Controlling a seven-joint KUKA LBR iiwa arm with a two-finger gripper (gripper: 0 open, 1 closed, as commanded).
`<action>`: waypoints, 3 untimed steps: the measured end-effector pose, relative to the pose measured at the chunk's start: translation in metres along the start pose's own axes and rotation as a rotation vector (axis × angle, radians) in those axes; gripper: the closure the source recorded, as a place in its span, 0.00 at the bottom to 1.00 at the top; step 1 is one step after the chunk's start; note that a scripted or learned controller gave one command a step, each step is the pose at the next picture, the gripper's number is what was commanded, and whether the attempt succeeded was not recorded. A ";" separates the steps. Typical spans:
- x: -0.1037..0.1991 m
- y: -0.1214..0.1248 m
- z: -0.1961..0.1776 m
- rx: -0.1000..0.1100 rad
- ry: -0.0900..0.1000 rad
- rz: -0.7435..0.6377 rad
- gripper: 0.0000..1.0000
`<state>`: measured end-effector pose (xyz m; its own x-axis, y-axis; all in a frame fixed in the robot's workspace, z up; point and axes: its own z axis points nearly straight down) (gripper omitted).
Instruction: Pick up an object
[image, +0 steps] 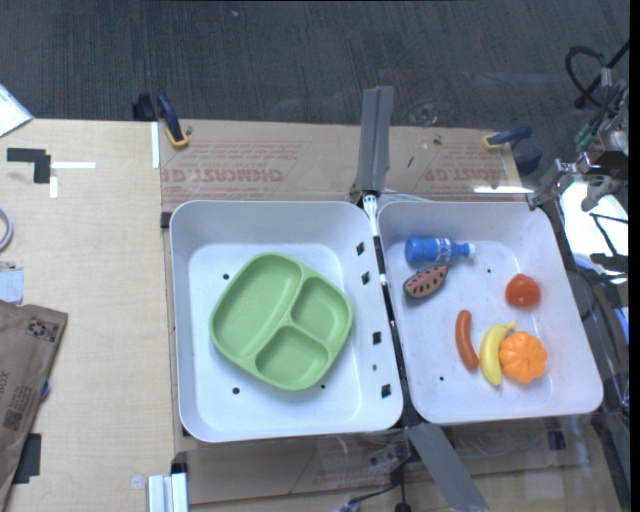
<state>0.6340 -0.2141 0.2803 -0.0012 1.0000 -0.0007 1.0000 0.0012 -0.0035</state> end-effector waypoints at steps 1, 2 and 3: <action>0.042 0.025 0.150 -0.001 0.000 0.031 0.00; 0.070 -0.085 0.190 -0.001 0.001 -0.081 0.00; 0.069 -0.085 0.182 0.000 0.002 -0.078 1.00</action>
<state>0.5481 -0.1456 0.0983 -0.0794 0.9968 0.0012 0.9968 0.0794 -0.0040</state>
